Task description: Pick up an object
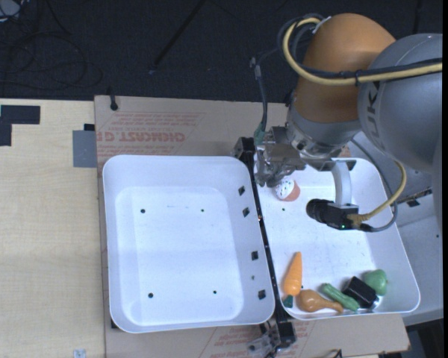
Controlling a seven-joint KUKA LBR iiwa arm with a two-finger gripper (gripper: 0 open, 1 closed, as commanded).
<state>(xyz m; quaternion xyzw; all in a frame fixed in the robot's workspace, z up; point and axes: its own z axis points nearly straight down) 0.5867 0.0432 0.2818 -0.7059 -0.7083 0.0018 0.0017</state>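
Hovering low at the 10 o'clock corner of the right bin point(403, 271), the claw point(275, 171), open or closed impossible to tell, with a small white-and-red object point(287, 191) just beside it at its 4 o'clock. Probably light, rigid and rounded, so likely to roll or slip; best pinched across its middle. Clustered at 6 o'clock: carrot point(293, 274), green toys point(373, 280).
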